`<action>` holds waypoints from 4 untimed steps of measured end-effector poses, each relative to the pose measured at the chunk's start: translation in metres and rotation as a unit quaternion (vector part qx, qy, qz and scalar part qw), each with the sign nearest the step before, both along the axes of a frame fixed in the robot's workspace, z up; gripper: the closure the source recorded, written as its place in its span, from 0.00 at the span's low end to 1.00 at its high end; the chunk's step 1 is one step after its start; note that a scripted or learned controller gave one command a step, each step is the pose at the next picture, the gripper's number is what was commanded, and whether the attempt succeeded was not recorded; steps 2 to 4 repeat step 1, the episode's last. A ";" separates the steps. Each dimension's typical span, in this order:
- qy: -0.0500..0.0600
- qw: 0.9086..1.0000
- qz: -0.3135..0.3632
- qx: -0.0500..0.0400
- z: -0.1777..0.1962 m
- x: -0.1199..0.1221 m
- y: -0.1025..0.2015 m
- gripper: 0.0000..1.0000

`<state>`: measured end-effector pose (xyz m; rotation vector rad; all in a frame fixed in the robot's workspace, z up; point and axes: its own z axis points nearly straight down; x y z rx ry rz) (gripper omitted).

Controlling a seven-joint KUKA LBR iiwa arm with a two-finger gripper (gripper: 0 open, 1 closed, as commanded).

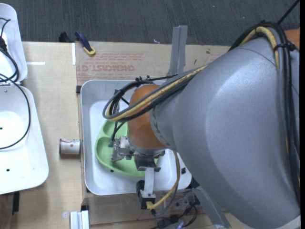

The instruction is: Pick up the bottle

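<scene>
My arm reaches down into the right white bin (pixel 90 128), and its grey body and orange band (pixel 143 118) cover most of that bin. The gripper (pixel 120 155) hangs below the orange band, low over the bin's left half. Under and beside it lies a light green curved object (pixel 102 144); the wrist hides much of it, and I cannot tell what it is. The arm hides the rest of the bin's floor.
The left white bin (pixel 28 171) has a black cable looping over it. A small brown and silver cylinder (pixel 70 147) lies on the bench between the bins. Behind the right bin are a cardboard sheet (pixel 114 61), a blue clamp (pixel 85 43) and a grey metal post (pixel 178 46).
</scene>
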<state>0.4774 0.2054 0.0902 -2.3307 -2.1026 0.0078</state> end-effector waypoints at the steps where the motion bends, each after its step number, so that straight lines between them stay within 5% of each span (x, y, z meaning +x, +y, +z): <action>1: -0.002 0.973 0.232 -0.001 0.001 0.002 0.018 0.00; 4: -0.002 0.973 0.232 -0.001 0.001 0.002 0.018 0.00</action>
